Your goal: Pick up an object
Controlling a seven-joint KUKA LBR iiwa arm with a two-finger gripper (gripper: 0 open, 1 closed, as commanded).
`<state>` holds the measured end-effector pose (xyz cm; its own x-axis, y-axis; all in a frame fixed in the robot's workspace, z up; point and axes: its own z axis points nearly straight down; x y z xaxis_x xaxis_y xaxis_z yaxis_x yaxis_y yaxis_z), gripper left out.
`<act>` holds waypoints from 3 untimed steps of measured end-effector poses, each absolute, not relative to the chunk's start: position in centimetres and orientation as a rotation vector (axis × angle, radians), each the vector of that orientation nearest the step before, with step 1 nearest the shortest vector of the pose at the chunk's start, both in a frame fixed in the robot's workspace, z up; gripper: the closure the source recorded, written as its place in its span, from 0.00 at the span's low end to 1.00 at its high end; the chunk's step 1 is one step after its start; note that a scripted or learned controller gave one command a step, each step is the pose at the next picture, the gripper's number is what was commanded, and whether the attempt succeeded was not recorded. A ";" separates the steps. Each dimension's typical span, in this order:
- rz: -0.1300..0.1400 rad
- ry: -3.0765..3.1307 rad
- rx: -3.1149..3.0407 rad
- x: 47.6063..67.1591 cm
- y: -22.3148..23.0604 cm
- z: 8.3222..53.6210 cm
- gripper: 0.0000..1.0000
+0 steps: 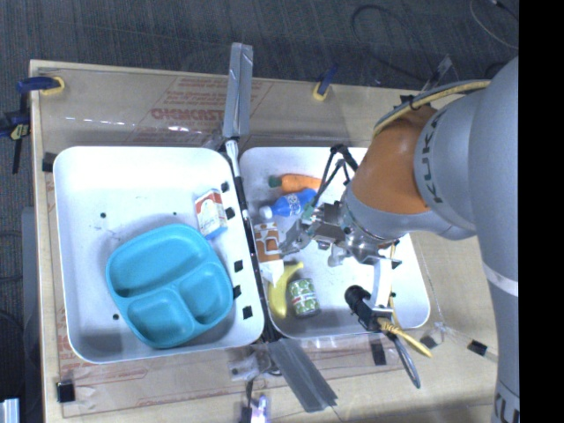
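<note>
The right bin (412, 302) holds an orange carrot-like piece (300, 182) at the back and a blue bottle (286, 207) just in front of it. A brown and orange packet (268, 239) stands by the bin's left wall. Near the front lie a yellow banana (280, 291) and a green can (304, 297). My gripper (310, 229) hangs low over the bin's middle, right beside the blue bottle and the packet. The wrist hides whatever lies under it. I see nothing held in the gripper.
In the left bin (79, 174) a blue divided tray (169, 285) fills the front half. A small red and white carton (209, 211) leans by that bin's right wall. A divider ridge (242, 245) separates the bins.
</note>
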<state>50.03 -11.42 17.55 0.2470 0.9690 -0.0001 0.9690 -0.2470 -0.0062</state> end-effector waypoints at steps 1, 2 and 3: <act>0.005 -1.613 -2.694 50.7 -9.2 19.1 0.00; -0.019 -1.615 -2.709 48.3 -13.4 9.6 0.00; -0.013 -1.620 -2.699 48.2 -13.3 10.5 1.00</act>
